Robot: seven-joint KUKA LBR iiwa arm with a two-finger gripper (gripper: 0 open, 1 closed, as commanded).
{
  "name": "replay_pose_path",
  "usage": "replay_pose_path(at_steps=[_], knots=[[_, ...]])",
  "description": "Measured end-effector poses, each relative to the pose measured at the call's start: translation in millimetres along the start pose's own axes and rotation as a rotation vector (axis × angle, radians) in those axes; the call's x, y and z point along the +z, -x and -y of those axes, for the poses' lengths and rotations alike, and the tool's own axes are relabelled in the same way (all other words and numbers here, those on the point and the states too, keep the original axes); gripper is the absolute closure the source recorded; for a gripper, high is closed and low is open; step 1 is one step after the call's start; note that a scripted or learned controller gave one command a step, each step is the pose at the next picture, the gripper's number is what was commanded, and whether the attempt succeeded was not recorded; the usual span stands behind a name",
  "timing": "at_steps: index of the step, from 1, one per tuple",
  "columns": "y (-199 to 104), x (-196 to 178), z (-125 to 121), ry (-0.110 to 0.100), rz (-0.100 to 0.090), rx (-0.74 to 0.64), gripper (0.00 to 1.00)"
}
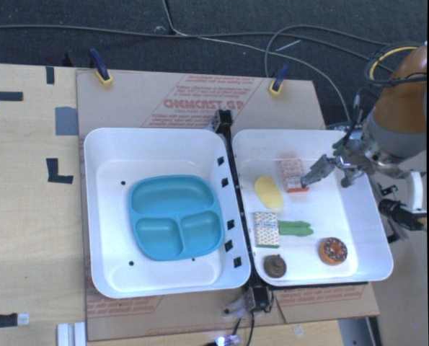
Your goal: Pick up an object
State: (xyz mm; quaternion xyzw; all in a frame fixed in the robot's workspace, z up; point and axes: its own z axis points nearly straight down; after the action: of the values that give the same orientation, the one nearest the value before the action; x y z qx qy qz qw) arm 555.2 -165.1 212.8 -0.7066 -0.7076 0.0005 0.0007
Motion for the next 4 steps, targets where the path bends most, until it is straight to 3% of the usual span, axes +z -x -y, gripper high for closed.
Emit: replay_pose_path(at_steps=[2,3,4], knots=[[6,107,9,-0.004,0.000,0.001,0.00],[5,128,9,0.002,0.002,0.000,0.00],[6,116,8,0.005,0.004,0.000,1.00]])
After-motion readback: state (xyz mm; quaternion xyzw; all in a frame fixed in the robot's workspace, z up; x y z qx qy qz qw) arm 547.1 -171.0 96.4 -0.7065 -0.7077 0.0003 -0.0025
